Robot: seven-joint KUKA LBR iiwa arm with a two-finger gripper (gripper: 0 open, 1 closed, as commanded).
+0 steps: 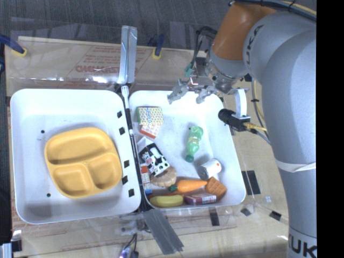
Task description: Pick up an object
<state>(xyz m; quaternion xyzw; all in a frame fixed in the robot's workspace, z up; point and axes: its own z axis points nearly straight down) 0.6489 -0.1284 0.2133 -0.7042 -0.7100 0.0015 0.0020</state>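
Pincer [191, 92] position: above the far rim of the right-hand shallow white plastic bin [232, 144], fingers spread apart with nothing between them, the nearest free-standing candidate being the small green plastic bottle [193, 142] lying on the bin floor near the middle, apart from the patterned carton [149, 120] and from the orange carrot-shaped toy [189, 186] among the items crowded along the near wall. Handling estimate: the bottle appears light, rigid and smooth, so it may roll or slip; grip across its wider body, not the narrow neck. The left-hand bin holds a yellow compartment tray [81, 160], probably too broad for the fingers.
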